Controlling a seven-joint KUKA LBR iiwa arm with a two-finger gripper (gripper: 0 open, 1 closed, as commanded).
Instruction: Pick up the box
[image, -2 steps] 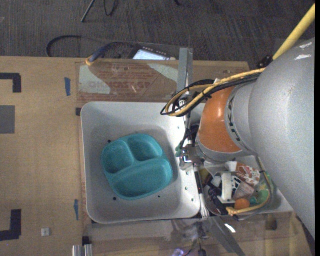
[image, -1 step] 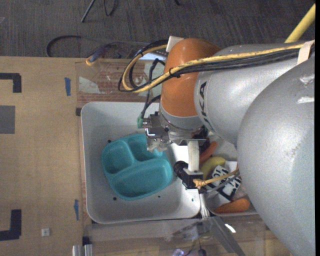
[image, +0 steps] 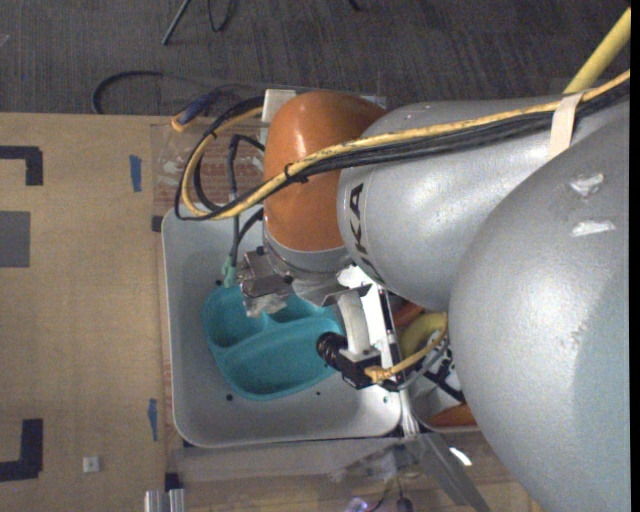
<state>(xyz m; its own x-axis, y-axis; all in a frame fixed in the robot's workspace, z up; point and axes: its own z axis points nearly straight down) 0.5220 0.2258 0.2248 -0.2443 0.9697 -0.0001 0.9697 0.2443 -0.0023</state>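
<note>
A teal open box with two compartments lies in the left white bin, toward its middle. My gripper reaches down from the orange wrist band and sits over the box's far rim, touching it or just above it. The metal gripper body and the grey arm hide the tip and the box's right part.
The big grey arm covers the right bin and most of the right half. A yellow item and an orange one peek out beneath it. Yellow and black cables loop over the bin's far edge. Wooden bench lies left.
</note>
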